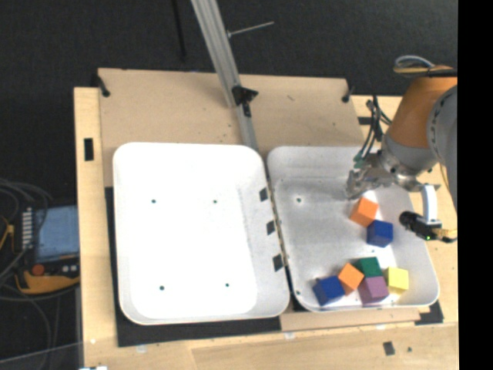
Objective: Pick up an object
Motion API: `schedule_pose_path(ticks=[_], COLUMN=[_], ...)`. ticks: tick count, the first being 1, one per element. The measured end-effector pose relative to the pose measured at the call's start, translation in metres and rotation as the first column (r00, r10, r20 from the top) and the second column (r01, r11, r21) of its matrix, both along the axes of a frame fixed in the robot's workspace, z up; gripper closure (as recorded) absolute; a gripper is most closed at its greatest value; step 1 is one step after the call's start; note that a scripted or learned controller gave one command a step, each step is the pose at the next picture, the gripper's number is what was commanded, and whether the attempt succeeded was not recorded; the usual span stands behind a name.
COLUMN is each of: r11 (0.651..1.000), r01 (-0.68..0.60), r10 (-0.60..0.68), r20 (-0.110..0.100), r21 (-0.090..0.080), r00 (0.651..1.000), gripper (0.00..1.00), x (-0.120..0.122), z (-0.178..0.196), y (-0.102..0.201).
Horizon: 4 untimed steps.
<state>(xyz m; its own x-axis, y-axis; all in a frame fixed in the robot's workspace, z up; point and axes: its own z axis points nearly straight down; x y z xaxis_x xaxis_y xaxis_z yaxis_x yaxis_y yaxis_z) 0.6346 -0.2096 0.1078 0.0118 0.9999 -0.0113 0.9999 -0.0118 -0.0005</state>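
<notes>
While smooth cubes (360,277) cluster lower right in the glossy white bin (308,177) on the plywood desk (192,91), I cannot tell the jaws' state.

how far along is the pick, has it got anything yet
Done: the arm has reached into the right bin, with the gripper low just above the orange cube. In hand: nothing seen between its fingers; all the cubes lie on the bin floor, including the blue cube beside it. Left: closing on a cube and lifting it.
</notes>
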Motion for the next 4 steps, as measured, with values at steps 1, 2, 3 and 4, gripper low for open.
schedule_pose_path(ticks=[1,2,3,4], r11=[1.0,1.0,1.0,1.0], r01=[-0.006,-0.015,-0.015,-0.016], r10=[0.006,0.015,0.015,0.016], r20=[0.009,0.008,0.007,0.001], r21=[0.009,0.01,0.01,0.01], r00=[1.0,1.0,1.0,1.0], gripper=[1.0,1.0,1.0,1.0], x=[0.009,0.013,0.015,-0.006], z=[0.063,0.108,0.151,0.146], y=[-0.001,-0.002,-0.003,0.046])
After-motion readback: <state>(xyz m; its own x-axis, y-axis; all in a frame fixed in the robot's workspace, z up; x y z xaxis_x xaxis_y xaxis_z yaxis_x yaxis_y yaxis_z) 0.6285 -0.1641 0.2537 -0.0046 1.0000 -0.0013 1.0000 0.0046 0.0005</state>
